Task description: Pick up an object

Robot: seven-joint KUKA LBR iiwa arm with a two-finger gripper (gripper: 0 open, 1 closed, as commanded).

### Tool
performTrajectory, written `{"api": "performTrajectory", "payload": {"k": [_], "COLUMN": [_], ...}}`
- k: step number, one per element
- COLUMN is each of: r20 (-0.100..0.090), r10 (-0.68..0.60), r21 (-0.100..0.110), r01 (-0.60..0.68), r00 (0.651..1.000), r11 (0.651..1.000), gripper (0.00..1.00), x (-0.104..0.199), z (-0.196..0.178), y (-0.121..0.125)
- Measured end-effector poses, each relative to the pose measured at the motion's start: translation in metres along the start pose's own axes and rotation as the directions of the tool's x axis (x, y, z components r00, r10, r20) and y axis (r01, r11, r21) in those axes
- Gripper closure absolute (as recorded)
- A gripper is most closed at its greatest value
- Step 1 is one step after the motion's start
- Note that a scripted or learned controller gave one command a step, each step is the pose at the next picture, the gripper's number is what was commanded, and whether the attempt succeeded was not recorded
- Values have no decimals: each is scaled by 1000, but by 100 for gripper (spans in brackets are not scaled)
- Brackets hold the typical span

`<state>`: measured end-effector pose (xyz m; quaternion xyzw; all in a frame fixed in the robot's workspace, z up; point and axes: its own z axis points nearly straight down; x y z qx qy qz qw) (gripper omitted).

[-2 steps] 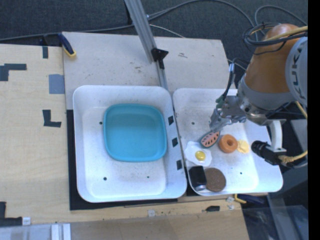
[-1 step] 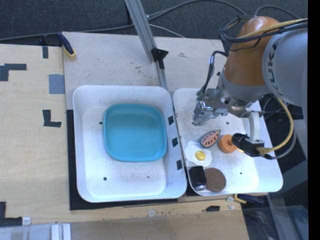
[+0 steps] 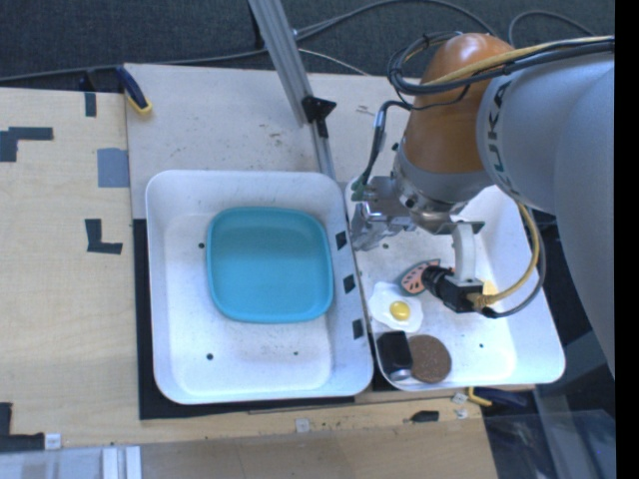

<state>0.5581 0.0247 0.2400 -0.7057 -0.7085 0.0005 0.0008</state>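
Note:
My gripper (image 3: 374, 226) hangs over the upper left part of the right bin (image 3: 519, 352), close to the wall shared with the left bin. Under the grey wrist with its orange band, the metal end of the gripper is partly hidden. Below it in the right bin lie a fried-egg toy (image 3: 396, 309), a small pink and orange piece (image 3: 414, 277), a black block (image 3: 392, 349) and a brown round disc (image 3: 429, 359). None of these is seen between the fingers. The egg toy lies a short way below the gripper, apart from it.
A blue square plate (image 3: 270, 263) fills the middle of the left bin (image 3: 180, 367). A slanted metal pole (image 3: 290, 58) crosses the bench behind the bins. A black connector with a yellow cable (image 3: 461, 293) hangs off the arm over the right bin.

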Motion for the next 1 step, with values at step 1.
{"api": "performTrajectory", "payload": {"k": [1], "r20": [0], "r10": [0], "r21": [-1], "r01": [0], "r00": [1000], "r11": [1000], "gripper": [100], "x": [50], "z": [3], "y": [27]}}
